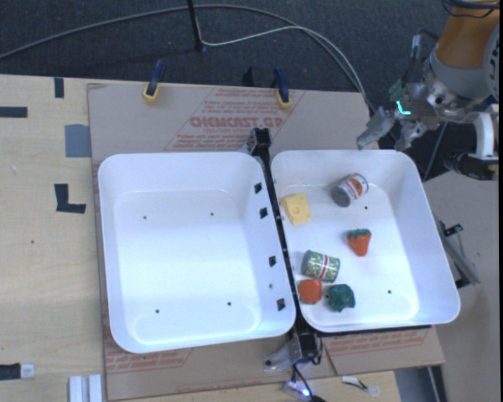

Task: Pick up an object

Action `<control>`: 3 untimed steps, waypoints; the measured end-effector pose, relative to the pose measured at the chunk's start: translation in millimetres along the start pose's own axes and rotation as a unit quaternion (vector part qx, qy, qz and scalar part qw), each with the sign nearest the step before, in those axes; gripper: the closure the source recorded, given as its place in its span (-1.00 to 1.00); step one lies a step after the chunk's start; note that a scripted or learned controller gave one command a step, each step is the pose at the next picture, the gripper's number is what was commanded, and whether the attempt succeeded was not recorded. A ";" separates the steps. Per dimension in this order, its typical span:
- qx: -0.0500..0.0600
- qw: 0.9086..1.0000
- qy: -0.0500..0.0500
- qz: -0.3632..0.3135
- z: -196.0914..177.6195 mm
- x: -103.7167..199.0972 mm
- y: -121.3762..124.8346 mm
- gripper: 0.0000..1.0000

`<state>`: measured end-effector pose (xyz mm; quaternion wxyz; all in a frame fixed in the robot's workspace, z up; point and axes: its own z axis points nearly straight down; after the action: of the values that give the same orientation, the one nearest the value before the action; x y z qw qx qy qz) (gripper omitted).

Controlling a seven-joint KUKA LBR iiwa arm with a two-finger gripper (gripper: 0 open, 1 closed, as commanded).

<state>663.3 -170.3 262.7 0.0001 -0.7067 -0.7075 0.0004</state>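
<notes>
The right bin (402, 167) holds several small objects: a grey and red can (350, 189) lying on its side, a yellow cheese block (298, 209), an orange strawberry-like piece (360, 241), a green-labelled can (320, 266), a red-orange ball (309, 291) and a dark green lump (341, 297). My gripper (390, 132) hangs above the bin's far right corner, beyond the rim, with its two fingers spread apart and nothing between them. It stands up and to the right of the grey can.
The left bin (117, 182) lies beside the right one, with a black divider strip (272, 224) between them. Both rest on a cardboard sheet (218, 120) held by two clamps (154, 82). A cable (318, 44) arcs across the back.
</notes>
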 end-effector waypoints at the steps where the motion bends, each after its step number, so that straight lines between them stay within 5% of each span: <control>1: 0.004 1.000 0.001 0.001 102.2 -24.8 -24.0 -1.00; 2: 0.003 1.000 0.001 0.001 174.4 -17.0 -91.1 -1.00; 3: -0.002 1.000 -0.001 0.001 176.7 -12.7 -90.7 -1.00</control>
<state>572.5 -183.1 86.1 -0.0017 -0.7071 -0.7071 -0.0004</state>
